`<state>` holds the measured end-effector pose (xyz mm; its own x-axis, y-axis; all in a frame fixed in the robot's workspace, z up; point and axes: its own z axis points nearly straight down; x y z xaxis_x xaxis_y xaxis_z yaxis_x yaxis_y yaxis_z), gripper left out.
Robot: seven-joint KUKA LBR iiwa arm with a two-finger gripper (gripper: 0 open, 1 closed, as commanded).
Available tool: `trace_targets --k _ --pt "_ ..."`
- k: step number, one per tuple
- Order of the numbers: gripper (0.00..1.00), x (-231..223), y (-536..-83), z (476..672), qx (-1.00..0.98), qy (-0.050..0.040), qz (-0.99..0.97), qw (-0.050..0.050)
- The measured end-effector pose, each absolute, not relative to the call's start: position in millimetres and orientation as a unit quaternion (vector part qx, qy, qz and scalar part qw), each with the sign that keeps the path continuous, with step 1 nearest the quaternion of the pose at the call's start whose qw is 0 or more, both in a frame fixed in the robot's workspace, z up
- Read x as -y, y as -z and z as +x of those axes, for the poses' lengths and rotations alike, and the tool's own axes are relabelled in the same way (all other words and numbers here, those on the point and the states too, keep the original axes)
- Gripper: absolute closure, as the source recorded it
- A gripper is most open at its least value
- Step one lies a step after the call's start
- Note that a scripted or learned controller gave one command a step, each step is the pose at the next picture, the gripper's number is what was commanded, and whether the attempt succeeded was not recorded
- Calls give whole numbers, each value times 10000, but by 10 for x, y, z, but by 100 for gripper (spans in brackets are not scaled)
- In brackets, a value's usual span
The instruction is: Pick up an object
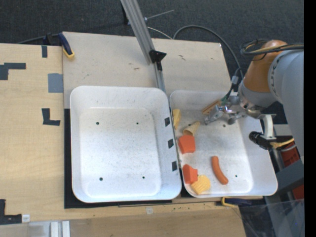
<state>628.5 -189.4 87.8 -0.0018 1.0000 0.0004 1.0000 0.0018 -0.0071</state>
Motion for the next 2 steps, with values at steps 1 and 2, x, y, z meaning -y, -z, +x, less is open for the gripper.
trace_targets --k 1,2 --pt "100 1891 -1018 6304 7084 -9 -7059 1" --pt "100 1859 -1474 6241 7074 6 -7068 -9"
